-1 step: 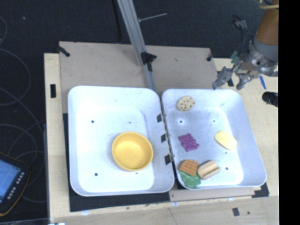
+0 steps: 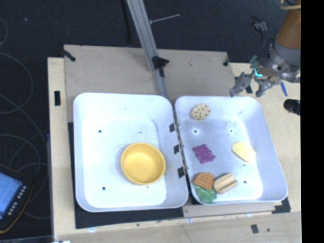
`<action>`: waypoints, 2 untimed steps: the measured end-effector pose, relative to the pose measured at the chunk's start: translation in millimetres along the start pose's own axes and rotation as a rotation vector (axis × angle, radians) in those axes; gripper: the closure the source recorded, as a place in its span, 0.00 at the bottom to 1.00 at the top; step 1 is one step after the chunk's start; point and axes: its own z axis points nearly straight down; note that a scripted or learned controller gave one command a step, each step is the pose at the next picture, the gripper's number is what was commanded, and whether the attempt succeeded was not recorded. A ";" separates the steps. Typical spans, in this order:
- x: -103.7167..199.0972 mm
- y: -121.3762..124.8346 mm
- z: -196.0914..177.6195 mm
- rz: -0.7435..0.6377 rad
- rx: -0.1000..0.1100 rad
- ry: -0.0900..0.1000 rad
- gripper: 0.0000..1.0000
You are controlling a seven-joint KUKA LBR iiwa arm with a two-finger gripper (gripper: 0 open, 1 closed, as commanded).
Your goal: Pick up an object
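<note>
- Broadly underneath everything: wooden bench, pale tan, carrying both bins side by side.
- Left white bin, shallow, with a yellow bowl upright toward its lower right part.
- Right white bin, shallow, touching the left bin along a shared middle edge; six small items inside.
- Grey arm with orange band at upper right, above the bench just beyond the right bin's far corner.
- Metal pole, slanting from the top edge down to the seam between the bins.
- Gripper just outside the right bin's top rim, fingers spread apart, nothing between them.
- Pale yellow wedge near the right bin's right wall.
- Tan bread roll at the lower edge, touching a waffle-like piece.
- Green piece partly under the waffle, in the lower left corner of that bin.
- Purple toy piece mid-bin, apart from the others.
- Chocolate-chip cookie near the top rim, well left of the gripper.
</note>
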 end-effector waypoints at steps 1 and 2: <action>-9.6 2.9 46.4 0.004 0.003 0.001 0.00; -13.9 11.4 97.0 0.002 0.004 0.001 0.00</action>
